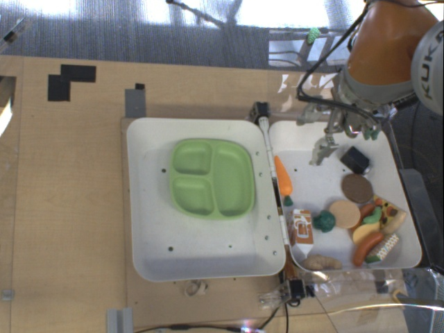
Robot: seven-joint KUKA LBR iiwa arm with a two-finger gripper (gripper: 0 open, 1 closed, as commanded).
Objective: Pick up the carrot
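Note:
The carrot [282, 176] is a small orange cone with a green end. It lies in the right bin [305, 141], against that bin's left wall and pointing toward the back. My gripper [324, 148] hangs over the back part of the same bin. It is to the right of the carrot and slightly behind it, apart from it, with nothing seen in its grasp.
A green divided plate [211, 177] sits in the left bin [149, 248]. Toy foods crowd the right bin's front: a brown disc [357, 188], a tan disc [345, 214], a green broccoli [324, 220], an orange-and-white packet [300, 227], a pizza slice [390, 214], a sausage [368, 247].

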